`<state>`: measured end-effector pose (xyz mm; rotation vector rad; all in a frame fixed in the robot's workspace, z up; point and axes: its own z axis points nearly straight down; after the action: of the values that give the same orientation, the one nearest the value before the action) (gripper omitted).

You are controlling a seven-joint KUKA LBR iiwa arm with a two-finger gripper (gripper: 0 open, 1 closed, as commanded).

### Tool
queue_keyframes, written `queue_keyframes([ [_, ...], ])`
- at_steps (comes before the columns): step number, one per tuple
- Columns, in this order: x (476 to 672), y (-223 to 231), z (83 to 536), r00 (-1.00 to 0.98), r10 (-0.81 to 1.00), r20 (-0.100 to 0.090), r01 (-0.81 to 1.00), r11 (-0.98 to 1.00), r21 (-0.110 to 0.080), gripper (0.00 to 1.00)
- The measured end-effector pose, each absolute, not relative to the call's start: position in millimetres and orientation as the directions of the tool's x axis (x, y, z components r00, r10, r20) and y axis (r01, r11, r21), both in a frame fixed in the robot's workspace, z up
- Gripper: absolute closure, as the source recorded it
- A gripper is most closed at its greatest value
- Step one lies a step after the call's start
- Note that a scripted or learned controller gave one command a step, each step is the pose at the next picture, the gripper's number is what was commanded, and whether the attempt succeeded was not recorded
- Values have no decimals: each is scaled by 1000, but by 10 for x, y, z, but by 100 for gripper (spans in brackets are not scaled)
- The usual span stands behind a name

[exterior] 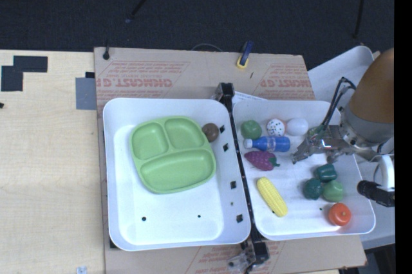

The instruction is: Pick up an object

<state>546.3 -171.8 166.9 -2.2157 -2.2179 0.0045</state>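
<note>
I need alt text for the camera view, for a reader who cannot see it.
The robot's hand hovers over the right bin, which holds toy foods such as a yellow corn and a tomato. The left bin holds a green divided plate.

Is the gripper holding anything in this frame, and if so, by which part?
Nothing is held. The gripper hangs over the right bin with its fingers spread and nothing between them, just right of the blue bottle.
</note>
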Motion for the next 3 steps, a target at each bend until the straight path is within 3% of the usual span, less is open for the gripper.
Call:
queue_keyframes([
  [1, 5456, -1664, 1027, -1, 1000, 3, 1000, 1, -7, 0],
  [2, 5456, -1642, 864, 2, 1000, 3, 1000, -2, -4, 0],
  [3, 5452, -1659, 974, 7, 1000, 2, 1000, -7, -4, 100],
])
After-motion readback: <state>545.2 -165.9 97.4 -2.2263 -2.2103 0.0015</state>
